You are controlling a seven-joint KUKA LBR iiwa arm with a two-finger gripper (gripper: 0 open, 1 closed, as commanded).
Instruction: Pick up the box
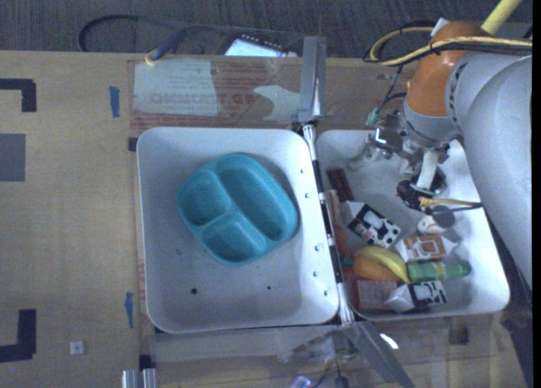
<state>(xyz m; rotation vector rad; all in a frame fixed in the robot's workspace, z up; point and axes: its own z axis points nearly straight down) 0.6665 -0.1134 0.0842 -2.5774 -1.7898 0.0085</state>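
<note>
Two bins side by side; left bin (161, 234) holds a teal divided plate (238, 207). Right bin (494, 281) is cluttered. Box (424, 248), small, orange and white, lies in that bin's lower half, beside a banana (380, 263) and a green bottle (439, 271). Gripper (423, 177) hangs in the bin's upper part, above and apart from the box, nothing seen between its fingers; whether they are spread or closed I cannot tell. Arm (499, 116) covers the bin's right side. Small items near the box blur together.
</note>
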